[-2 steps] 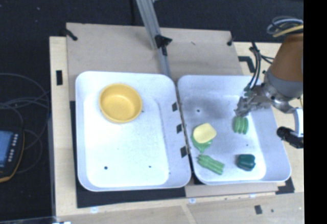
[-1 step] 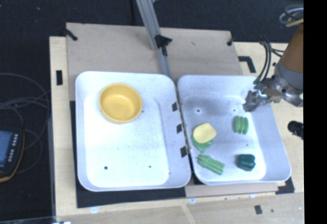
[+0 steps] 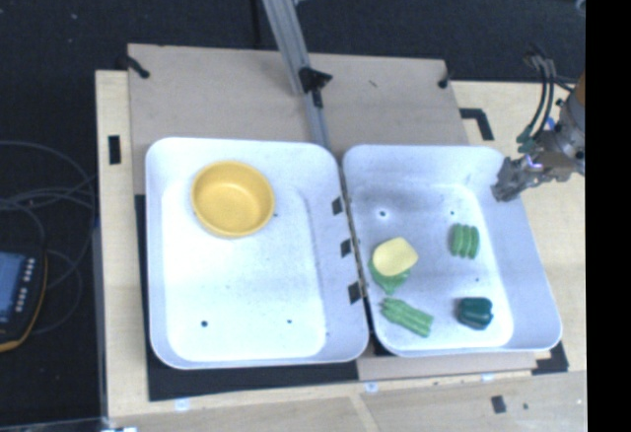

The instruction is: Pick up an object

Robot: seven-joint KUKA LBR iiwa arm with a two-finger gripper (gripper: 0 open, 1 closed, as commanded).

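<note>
Nothing is picked up yet, as far as I can judge: every object lies on a bin floor, and my hand (image 3: 508, 181) hangs over the upper right rim of the right-hand shallow white plastic bin (image 3: 424, 169), apart from all of them. From this slanted view I cannot tell how it is set for a grasp; it carries nothing that I can see. What remains is the whole job: choose a piece, come down over it, close on it and lift.

The candidates nearest me sit in the right bin. A small ribbed light-green piece (image 3: 463, 241), short and rounded like a toy vegetable, lies closest, toward the right wall. Below it is a dark green glossy lump (image 3: 474, 313), blocky and looking like a toy pepper. Toward the bin's left side lies a pale yellow rounded piece with a green underside (image 3: 393, 258), smooth and matte, and just below that a long ridged green piece (image 3: 407, 318) lies at a slant near the front wall. All look like moulded plastic, hard and light.

The left-hand white bin (image 3: 177, 312) holds a yellow round plastic bowl (image 3: 233, 198), open side up, in its upper left part, well apart from me. Both bins show a faint grey speckle on their floors and rest side by side on the pale wooden tabletop (image 3: 246, 410).
</note>
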